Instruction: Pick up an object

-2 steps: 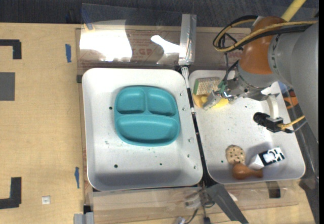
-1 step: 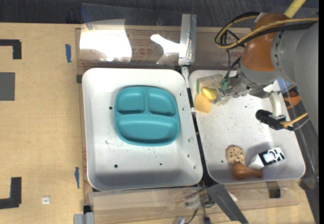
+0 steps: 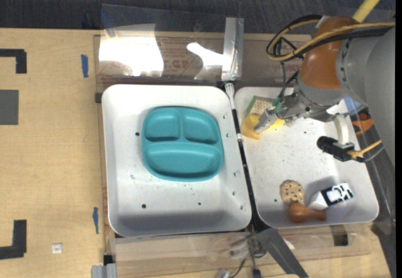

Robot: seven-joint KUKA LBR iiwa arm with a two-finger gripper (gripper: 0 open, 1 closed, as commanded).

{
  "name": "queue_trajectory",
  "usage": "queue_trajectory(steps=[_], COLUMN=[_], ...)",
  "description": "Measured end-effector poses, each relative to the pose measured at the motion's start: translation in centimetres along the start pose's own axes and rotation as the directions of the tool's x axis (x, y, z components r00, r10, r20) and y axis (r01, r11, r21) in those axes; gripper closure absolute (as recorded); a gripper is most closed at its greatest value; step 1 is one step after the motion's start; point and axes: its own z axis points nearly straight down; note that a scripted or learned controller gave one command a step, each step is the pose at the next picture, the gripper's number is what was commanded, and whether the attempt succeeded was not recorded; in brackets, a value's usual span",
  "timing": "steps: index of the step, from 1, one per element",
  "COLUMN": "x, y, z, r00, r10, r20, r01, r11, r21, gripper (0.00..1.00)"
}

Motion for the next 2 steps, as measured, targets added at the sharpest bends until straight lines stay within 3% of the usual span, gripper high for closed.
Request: queue_trajectory(steps=[1, 2], x=[-1.5, -1.5], y=[2.8, 2.8], z=[1.3, 0.3], r00=[1.000, 1.000], r10=[-0.003, -0.004], r20=[-0.012, -0.010], r01=[0.003, 0.005], r11=[1.000, 1.000], r21=[0.027, 0.027], gripper=[0.00, 1.00])
